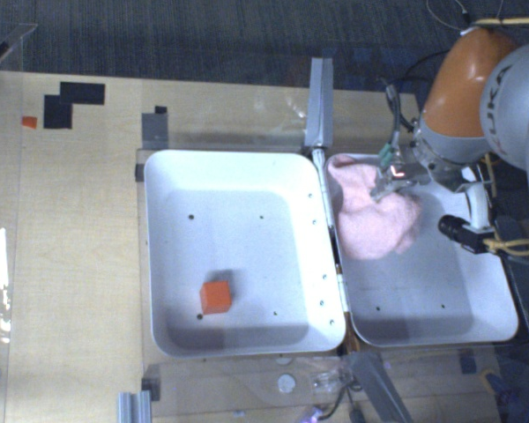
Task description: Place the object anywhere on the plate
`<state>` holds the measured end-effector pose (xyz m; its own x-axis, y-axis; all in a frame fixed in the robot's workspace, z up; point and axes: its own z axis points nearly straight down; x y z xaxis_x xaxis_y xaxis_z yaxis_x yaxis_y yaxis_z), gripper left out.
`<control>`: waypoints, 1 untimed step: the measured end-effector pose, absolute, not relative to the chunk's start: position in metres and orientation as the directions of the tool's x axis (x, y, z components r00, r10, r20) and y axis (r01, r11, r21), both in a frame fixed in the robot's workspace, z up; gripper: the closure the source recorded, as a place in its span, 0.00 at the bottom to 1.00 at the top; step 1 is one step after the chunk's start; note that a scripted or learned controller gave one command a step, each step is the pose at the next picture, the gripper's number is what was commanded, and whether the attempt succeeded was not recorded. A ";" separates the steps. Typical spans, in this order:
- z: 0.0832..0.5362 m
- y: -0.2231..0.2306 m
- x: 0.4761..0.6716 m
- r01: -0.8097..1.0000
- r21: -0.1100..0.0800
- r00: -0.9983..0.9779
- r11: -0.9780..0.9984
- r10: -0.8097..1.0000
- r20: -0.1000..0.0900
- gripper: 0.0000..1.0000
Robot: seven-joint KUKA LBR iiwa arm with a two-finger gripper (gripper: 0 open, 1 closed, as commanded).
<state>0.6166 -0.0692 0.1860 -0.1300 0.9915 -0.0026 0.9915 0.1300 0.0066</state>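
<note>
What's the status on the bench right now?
Gripper over the pink plate in the right bin, fingers unreadable. Orange block loose in the left bin, ungrasped. Nothing on the block or against it.

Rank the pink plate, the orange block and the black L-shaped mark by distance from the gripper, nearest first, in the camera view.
1. Pink plate: right bin, directly under the gripper.
2. Orange block: left bin, lower part.
3. Black L-shaped mark: bench top, far upper left.

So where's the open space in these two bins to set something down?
Left bin: open all around the orange block near its front. Right bin: open front half; its back is crowded by the pink plate and gripper.
</note>
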 end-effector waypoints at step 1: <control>0.226 -0.068 0.619 0.990 0.010 -0.139 0.139 0.990 -0.002 1.00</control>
